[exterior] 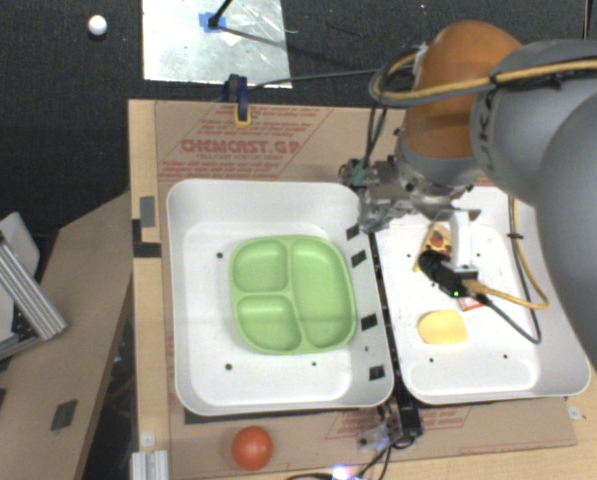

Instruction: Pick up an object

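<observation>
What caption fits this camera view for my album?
Robot arm over the right bin, near a yellow lump; green tray in the left bin.

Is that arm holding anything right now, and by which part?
It cannot be told: the gripper hangs low over the right bin, its tip hidden under the wrist. The yellow lump lies free in that bin.

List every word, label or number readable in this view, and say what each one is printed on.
"CHEMCAST GP": large red print on the brown board, just behind the left bin.
Smaller red lines around that name: too blurred to read.
Red print on the board's front strip, below the bins: too blurred to read.
</observation>
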Available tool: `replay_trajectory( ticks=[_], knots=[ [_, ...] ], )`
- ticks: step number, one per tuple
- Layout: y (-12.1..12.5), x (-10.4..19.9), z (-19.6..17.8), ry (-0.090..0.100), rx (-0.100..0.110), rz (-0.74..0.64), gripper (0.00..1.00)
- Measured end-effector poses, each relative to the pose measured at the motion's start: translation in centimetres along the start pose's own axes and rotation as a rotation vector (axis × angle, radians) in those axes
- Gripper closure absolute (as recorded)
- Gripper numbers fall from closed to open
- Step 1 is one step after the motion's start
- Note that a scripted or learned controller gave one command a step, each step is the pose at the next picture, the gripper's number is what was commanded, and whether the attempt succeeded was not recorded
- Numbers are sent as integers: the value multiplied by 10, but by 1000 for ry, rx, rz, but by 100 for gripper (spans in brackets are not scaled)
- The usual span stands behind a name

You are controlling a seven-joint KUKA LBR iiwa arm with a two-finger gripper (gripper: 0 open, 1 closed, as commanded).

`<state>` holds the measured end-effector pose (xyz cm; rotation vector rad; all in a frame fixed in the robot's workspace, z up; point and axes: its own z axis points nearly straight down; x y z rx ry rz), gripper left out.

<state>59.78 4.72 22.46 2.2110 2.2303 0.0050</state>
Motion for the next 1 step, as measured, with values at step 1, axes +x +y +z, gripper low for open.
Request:
replay_trajectory(
  ticks=[1],
  knots=[
    [31, 52, -1, 1, -1, -1, 100]
  ],
)
